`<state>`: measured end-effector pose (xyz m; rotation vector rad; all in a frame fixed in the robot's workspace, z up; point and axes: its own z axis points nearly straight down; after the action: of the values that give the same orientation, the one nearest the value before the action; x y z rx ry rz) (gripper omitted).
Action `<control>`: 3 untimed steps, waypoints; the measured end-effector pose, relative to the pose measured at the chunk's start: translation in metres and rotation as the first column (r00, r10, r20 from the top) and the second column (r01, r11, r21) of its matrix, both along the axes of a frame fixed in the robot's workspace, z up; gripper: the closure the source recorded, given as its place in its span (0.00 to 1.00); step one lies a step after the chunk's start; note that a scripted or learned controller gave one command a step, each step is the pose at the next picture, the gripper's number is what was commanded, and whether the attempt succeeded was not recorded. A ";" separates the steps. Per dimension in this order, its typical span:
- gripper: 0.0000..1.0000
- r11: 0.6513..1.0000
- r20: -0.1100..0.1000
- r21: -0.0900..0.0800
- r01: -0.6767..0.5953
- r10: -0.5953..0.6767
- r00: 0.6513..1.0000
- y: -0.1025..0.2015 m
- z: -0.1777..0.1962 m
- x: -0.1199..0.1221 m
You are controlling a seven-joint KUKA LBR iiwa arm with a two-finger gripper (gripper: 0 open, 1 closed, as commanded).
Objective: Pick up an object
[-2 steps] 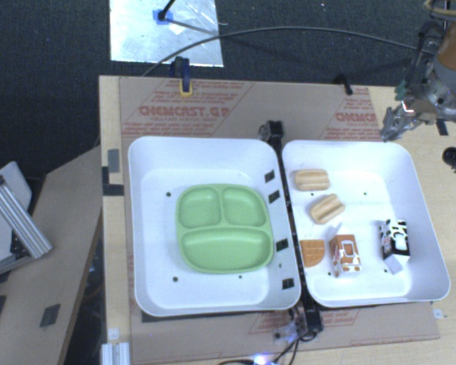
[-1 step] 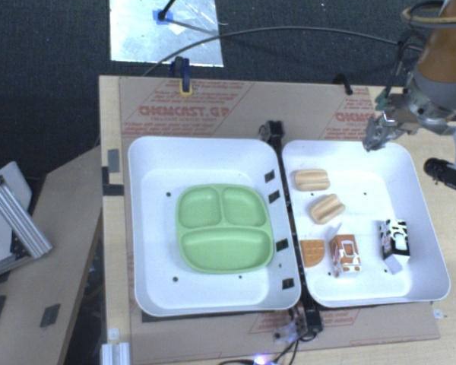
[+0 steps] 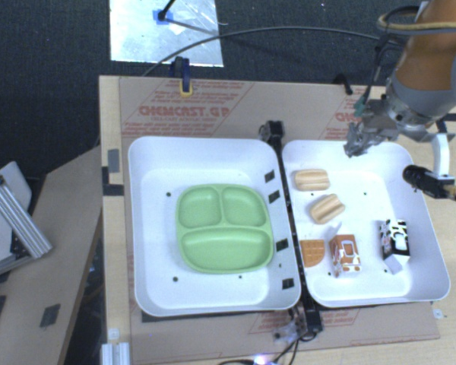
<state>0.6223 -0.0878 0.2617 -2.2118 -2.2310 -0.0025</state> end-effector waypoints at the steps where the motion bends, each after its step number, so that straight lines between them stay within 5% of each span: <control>1: 1.00 1.000 -0.003 0.000 0.001 -0.001 1.000 0.044 -0.014 -0.018; 3: 1.00 1.000 -0.001 0.000 0.000 0.000 1.000 0.138 -0.021 -0.041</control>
<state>0.5808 0.0502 0.2403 -2.2110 -2.2305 -0.0017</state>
